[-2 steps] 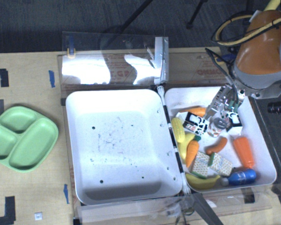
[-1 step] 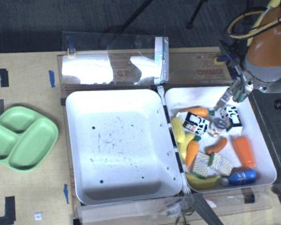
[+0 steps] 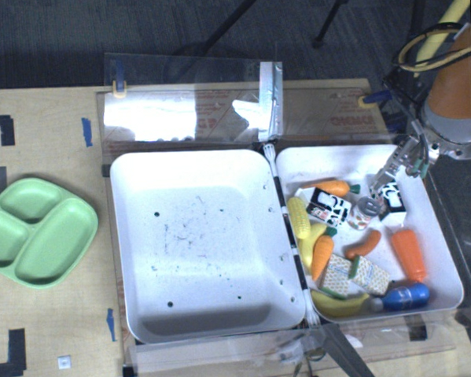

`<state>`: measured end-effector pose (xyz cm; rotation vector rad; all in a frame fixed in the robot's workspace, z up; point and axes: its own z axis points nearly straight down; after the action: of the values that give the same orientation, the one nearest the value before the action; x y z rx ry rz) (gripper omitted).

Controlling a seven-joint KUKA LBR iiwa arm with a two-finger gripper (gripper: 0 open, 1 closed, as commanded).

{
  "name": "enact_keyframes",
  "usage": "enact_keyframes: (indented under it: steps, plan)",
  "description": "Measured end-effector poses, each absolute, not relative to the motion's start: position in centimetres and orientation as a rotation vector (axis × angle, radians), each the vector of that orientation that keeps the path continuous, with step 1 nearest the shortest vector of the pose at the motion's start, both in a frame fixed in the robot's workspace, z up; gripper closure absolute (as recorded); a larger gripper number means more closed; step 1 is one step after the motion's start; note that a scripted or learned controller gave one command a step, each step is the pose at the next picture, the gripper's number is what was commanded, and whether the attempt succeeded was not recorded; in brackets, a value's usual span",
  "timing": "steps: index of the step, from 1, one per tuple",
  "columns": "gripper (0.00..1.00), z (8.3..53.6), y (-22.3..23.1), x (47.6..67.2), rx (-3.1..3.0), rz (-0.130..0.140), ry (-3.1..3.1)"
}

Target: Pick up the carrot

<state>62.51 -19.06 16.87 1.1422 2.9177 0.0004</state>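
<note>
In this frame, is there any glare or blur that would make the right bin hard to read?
Camera view: strong glare on the clear panel behind the bins; the right bin is evenly lit, the carrot is readable, and the gripper looks slightly soft; the floor beyond is dark.

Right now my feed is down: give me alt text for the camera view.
The gripper hovers low over the right bin, beside a black-and-white box; the carrot lies lower left of it among a corn cob, banana and blue bottle. A green tray sits far left.
</note>
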Motion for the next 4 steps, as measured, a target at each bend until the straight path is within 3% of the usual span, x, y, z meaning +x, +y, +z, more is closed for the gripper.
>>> enact_keyframes:
  steps: [1,2,3,4]
  plan:
    - [0.00,16.9,-19.0,62.5,1.141,0.001,2.918]
    - [0.00,13.5,-15.0,66.1,1.052,0.002,2.952]
    - [0.00,12.2,-10.6,58.7,0.971,0.002,2.985]
    - [0.00,10.6,-9.7,54.3,1.227,0.019,2.831]
